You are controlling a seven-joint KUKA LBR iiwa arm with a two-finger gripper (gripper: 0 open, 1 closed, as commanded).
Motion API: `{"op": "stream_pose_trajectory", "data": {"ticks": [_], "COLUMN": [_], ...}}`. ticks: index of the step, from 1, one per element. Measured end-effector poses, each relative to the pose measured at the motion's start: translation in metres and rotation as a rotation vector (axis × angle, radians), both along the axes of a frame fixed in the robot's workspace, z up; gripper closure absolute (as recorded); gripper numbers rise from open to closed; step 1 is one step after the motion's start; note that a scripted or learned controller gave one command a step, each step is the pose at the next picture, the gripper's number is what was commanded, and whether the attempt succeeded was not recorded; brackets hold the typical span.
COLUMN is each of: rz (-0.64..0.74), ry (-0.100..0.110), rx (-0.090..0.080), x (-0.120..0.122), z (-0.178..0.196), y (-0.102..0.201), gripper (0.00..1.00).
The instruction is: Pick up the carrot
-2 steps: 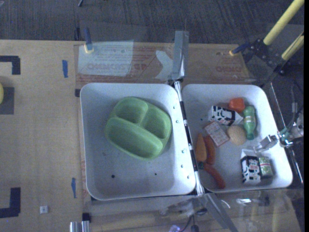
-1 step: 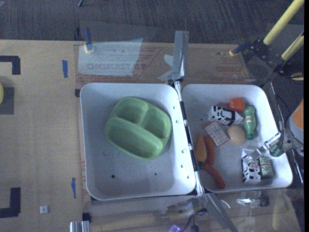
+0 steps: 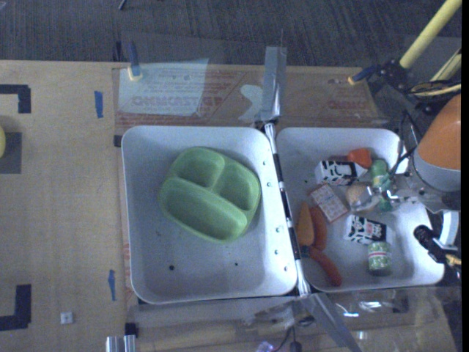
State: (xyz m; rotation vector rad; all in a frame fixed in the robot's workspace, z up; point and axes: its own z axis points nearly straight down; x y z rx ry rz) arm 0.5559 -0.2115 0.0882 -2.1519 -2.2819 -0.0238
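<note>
Dark carpet lies beyond a pale wooden bench (image 3: 58, 218), which carries two shallow white bins side by side. On the left, the left bin (image 3: 146, 270) holds a green divided plate (image 3: 211, 193), lying tilted toward its far half. Just right of the seam between the bins, inside the right bin (image 3: 418, 270), the carrot (image 3: 305, 224) lies along the left wall, with a reddish sausage (image 3: 318, 227) touching its right side and another red piece (image 3: 327, 267) nearer the front edge. Further right sit a small card (image 3: 329, 202), a black-and-white carton (image 3: 337, 171) at the far side, and a second one (image 3: 366, 229) nearer. A green-lidded jar (image 3: 379, 258) stands near the front right corner. The gripper (image 3: 377, 193) hangs low over the middle of this bin, well apart from the carrot, with the grey arm and its orange band (image 3: 443, 141) at the right edge. Blur and clutter hide the fingers, so I cannot tell whether they are spread or closed; something pale and something green possibly sit beside them.
</note>
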Motion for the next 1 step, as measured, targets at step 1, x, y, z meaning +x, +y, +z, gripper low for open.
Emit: {"op": "stream_pose_trajectory", "data": {"ticks": [1], "rz": [-0.015], "ry": [-0.024], "rx": [-0.007], "x": [-0.0598], "z": [0.0039], "y": [-0.0017], "gripper": [0.0]}}
